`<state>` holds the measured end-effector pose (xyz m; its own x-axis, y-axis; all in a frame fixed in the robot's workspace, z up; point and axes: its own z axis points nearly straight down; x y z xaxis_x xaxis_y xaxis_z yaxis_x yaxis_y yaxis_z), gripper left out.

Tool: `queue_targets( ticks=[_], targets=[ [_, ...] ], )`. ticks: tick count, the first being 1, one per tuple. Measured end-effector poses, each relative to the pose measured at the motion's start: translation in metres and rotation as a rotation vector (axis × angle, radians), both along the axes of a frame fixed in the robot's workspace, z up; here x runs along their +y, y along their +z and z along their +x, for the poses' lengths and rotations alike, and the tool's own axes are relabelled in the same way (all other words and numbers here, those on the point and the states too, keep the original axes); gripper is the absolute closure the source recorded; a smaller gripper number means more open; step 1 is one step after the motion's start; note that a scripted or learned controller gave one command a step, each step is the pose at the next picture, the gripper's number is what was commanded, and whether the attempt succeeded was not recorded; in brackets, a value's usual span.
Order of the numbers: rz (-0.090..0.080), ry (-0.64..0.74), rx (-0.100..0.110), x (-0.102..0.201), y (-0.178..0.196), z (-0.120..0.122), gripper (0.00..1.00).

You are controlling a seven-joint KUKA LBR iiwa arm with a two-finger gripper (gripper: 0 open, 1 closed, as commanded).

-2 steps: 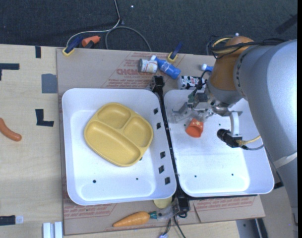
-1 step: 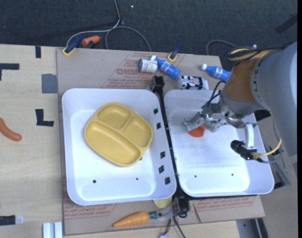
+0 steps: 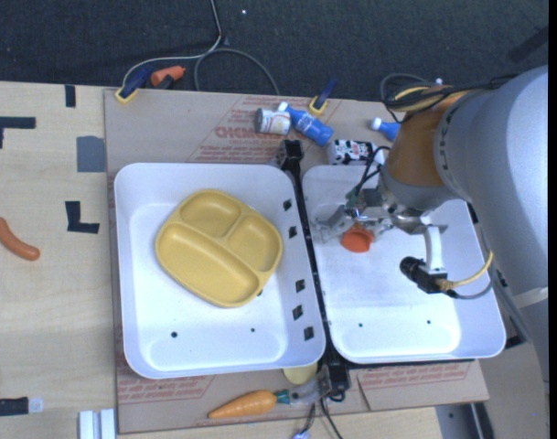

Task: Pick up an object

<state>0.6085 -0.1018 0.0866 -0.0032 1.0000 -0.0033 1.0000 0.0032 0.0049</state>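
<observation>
I'm reaching in from the right, my grey arm (image 3: 498, 144) with its orange band (image 3: 420, 149) hanging over the right bin (image 3: 397, 327). My gripper (image 3: 356, 219) is low over the upper left part of that bin, and right at it sits a small orange object (image 3: 356, 240), roundish and stubby. It shows no clear long axis from here, so I can't say which way it points. It lies on the bin floor just below my fingertips, touching or nearly touching them. Whether my fingers are spread or closed I cannot tell; the metal parts there blur together, and I don't see the orange object clearly between them.

Left bin (image 3: 132, 337): a yellow divided plate (image 3: 219, 245) rests in its middle, tilted so its corners point diagonally, compartments facing up.

Both bins sit side by side on a brown cardboard sheet (image 3: 232, 131), which lies on a light wooden bench (image 3: 40, 318). Black clips run along the seam between the bins. On the cardboard behind the bins lies a blue and white bottle (image 3: 296, 122), on its side, long axis running left to right. A toy carrot (image 3: 246, 404) lies on the cardboard in front of the bins, tip pointing left. On the bench far left, a small orange sausage-shaped piece (image 3: 16, 239) lies slanted. Beyond the bench is dark carpet (image 3: 351, 16) with a thin cable (image 3: 214, 35) trailing over it.
</observation>
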Motion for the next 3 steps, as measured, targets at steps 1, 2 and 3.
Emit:
queue_targets(
  ticks=[1,2,3],
  targets=[
    [0.001,-0.003,-0.001,-0.056,0.000,0.050,0.00],
    [0.000,-0.001,0.000,-0.010,0.000,-0.009,0.00],
    [0.002,0.001,-0.001,0.000,-0.001,0.063,0.00]
  ],
)
